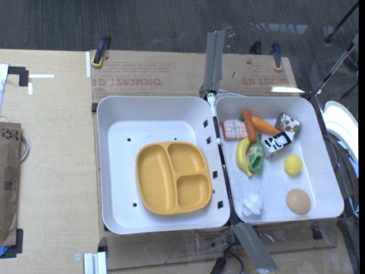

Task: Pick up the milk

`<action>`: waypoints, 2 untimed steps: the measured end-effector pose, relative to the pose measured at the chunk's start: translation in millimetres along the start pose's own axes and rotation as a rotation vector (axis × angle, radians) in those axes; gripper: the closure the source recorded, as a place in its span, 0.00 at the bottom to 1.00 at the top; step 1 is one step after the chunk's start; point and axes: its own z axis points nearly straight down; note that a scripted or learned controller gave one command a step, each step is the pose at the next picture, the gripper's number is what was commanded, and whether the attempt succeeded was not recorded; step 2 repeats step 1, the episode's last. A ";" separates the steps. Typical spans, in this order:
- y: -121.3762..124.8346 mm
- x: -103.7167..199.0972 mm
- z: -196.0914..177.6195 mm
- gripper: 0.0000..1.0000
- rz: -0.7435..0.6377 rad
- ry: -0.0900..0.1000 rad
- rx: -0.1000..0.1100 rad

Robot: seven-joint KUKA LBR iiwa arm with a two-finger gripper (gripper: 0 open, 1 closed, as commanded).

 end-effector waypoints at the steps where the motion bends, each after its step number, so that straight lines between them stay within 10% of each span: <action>1: 1.2 0.3 -8.0 1.00 -0.004 -0.003 0.001; 2: 1.2 0.3 -8.0 1.00 -0.004 -0.003 0.001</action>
